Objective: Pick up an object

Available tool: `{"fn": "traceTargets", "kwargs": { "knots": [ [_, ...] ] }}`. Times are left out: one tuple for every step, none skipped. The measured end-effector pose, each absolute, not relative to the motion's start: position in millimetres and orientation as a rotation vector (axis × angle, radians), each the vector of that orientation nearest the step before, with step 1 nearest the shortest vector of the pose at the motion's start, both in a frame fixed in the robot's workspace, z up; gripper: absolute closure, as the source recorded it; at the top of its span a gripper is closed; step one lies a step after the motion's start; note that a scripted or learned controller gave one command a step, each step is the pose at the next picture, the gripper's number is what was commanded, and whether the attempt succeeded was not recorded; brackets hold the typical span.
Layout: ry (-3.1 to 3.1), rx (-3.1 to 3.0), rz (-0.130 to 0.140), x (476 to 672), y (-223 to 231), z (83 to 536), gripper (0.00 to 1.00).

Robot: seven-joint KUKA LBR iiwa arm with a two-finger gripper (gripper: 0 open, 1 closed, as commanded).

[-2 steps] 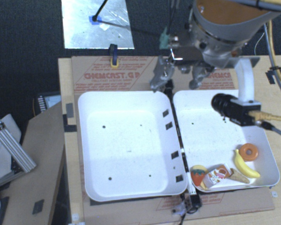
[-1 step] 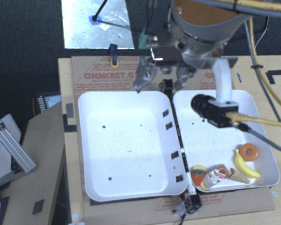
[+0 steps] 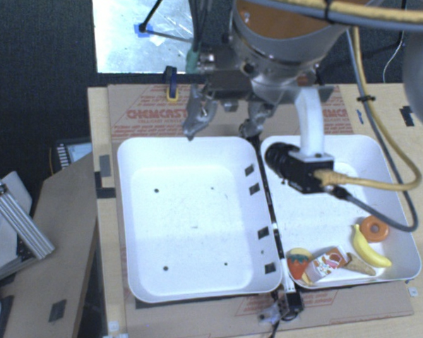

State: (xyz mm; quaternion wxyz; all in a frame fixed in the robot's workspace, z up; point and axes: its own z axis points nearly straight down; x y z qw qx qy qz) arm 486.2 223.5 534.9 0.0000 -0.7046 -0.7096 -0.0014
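Gripper (image 3: pixel 222 123), fingers apart, holding nothing; I risk missing the banana (image 3: pixel 370 249), crowded into the right bin (image 3: pixel 392 173) corner.

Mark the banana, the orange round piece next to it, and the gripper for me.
banana (image 3: pixel 368 248): camera view, middle of its yellow curve.
orange round piece (image 3: pixel 374 228): camera view, its top face.
gripper (image 3: pixel 223 125): camera view, midway between the fingers.

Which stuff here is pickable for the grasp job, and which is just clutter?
Job:
gripper
banana
orange round piece
tomato-like piece
red-and-white packet
cone-shaped piece
right bin

Lying about:
left bin
cardboard sheet
yellow clamp
aluminium rail
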Motion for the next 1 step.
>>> {"fn": "traceTargets", "kwargs": {
  "knots": [
    [-2.229, -2.213, 0.001, 486.4, 234.5, 497.8, 0.0]
  ]
}}
